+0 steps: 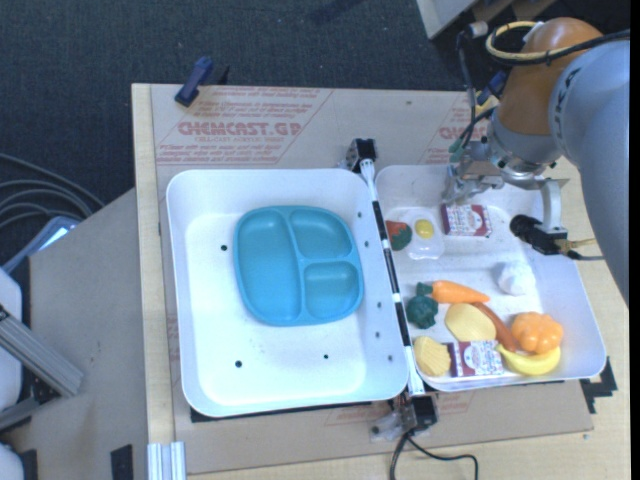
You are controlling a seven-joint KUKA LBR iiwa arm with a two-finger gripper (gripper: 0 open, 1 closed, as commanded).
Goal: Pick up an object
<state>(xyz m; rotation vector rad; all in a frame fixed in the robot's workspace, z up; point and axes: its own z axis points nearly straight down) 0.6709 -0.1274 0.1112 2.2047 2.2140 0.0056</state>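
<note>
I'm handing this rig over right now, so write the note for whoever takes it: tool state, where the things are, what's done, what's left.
Tool: low over the far end of the right bin, right above the small red-and-white packet. Nothing is seen held in it.
Right bin: clear pouch with red and yellow pieces, white lump, carrot, green broccoli piece, banana, orange fruit, a second red-and-white packet.
Left bin: blue divided plate.
Done: the arm is set over the packet.
Left: the pick itself; nothing is lifted yet.
</note>
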